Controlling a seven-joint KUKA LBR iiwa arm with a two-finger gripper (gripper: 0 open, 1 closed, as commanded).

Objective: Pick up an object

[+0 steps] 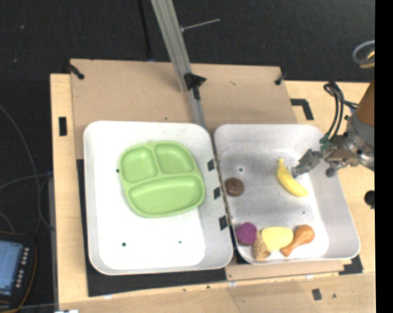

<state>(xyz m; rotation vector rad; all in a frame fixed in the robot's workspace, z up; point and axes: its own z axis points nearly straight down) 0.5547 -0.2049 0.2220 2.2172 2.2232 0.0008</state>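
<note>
**Ana:** Banana (291, 180) first, I'd say. It lies in the right bin (261, 135), out toward three o'clock from that bin's middle, with the gripper (308, 163) hanging just off its upper end, at about one o'clock from the fruit.

**Ben:** Jaws?

**Ana:** I cannot tell. One dark finger slants down toward the banana's tip, but whether the pair is spread or pressed together is not readable from this slant. Nothing sits between them that I can see.

**Ben:** So how should it go in?

**Ana:** My judgement: centre over the thick middle of the banana, not the tapered end, and turn the wrist so the fingers straddle the short width. The curve means a grip near the tip would likely squirt it sideways.

**Ben:** Neighbours in the way?

**Ana:** Not much. The brown ball (233, 186) is well apart at nine o'clock from it. The purple piece (246, 233), the yellow piece (276, 237) and the drumstick (298, 238) crowd the bin's six o'clock edge. The green plate (162, 178) sits in the left bin (105, 240).

**Ben:** Descend straight, then.

**Ana:** Yes, and close only once low enough.
</note>
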